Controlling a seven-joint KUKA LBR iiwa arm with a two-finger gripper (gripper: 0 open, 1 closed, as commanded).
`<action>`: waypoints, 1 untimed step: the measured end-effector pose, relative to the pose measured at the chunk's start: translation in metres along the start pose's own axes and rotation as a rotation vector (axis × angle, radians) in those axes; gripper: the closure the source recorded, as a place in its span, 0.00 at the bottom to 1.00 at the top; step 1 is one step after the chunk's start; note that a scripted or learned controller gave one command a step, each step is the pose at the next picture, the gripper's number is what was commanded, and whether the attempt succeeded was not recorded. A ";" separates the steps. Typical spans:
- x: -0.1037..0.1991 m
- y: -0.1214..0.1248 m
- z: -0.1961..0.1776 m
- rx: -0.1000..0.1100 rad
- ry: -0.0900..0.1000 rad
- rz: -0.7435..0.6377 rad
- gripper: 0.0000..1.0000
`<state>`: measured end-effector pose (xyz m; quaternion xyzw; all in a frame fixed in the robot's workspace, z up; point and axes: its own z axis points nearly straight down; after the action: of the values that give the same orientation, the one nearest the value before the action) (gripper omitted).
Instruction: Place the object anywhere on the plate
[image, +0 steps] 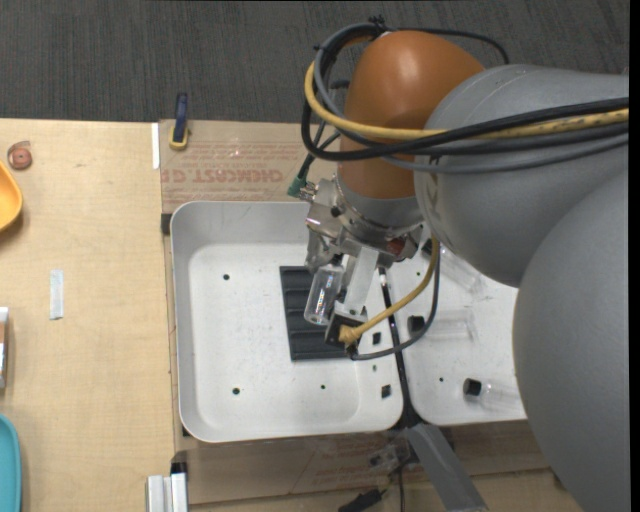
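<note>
A black ribbed rectangular object (304, 318) lies flat in the left white bin (215, 330), right of the bin's middle. My gripper (330, 298) hangs straight over the object's right half and hides part of it. From this angle I cannot tell whether it touches or holds the object. The arm's orange band and grey body cover the upper right of the view. An orange dish-like piece (6, 200) shows at the far left edge of the bench, cut off by the frame.
The right bin (455, 400) is mostly under the arm; small black bits (470, 385) and a clear piece lie in it. A teal item (6, 465) sits at the bottom left edge. A blue clamp (181, 118) grips the cardboard behind the bins.
</note>
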<state>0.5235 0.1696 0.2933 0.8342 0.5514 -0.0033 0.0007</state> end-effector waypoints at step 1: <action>0.048 0.077 0.033 -0.001 0.001 -0.190 1.00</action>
<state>0.6127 0.1831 0.2602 0.7781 0.6282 -0.0029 0.0004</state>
